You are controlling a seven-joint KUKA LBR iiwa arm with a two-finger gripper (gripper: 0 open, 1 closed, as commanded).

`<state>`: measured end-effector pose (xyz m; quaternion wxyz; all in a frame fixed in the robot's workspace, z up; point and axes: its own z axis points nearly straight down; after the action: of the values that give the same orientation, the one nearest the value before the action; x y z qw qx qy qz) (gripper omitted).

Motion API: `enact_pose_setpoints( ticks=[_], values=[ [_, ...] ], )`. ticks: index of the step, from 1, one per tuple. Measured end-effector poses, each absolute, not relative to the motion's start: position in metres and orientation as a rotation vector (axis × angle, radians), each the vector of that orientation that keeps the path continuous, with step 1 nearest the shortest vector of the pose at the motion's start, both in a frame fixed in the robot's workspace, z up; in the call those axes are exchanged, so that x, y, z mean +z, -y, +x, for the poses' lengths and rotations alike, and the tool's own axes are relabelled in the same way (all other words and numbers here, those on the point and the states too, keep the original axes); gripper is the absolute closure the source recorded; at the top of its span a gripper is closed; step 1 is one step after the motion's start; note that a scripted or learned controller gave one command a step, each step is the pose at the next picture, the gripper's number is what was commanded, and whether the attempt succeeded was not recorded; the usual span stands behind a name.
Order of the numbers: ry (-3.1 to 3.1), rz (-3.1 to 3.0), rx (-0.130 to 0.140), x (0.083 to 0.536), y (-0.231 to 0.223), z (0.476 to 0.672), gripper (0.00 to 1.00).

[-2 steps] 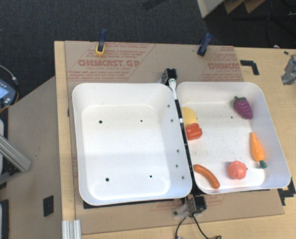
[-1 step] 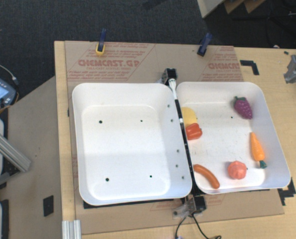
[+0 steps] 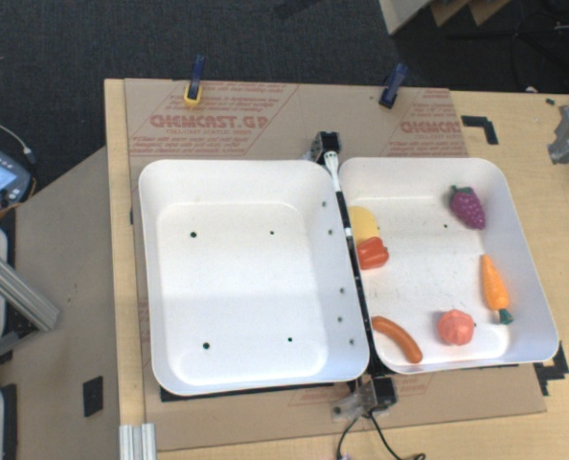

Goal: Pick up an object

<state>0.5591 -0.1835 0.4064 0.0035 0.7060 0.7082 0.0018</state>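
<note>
Pincer (image 3: 564, 134) hangs at the edge, grip impossible to tell. Left of it, one bin (image 3: 414, 209) holds one grape bunch (image 3: 466, 206), one carrot (image 3: 494, 287), one pink ball (image 3: 456, 327), one sausage (image 3: 397, 338), one pepper (image 3: 373, 253) and one yellow block (image 3: 363, 223).

- Past the far right corner of the right bin (image 3: 428, 165), at the edge of the view, a small piece of the gripper (image 3: 564, 136) shows
- It is pale grey and metallic, with a dull sheen
- Its outline is angular and uneven, with lighter facets above and a darker patch lower down
- It is too small and blurred to make out screws, cables or markings
</note>
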Motion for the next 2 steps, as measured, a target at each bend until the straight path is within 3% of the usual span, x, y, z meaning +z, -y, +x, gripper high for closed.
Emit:
enact_pose_setpoints(
  ticks=[1,2],
  values=[
    [-2.22,2.214,0.006,0.444,0.161,0.532,1.0],
    [-2.221,2.224,0.0,0.445,0.16,0.5,1.0]
  ],
)
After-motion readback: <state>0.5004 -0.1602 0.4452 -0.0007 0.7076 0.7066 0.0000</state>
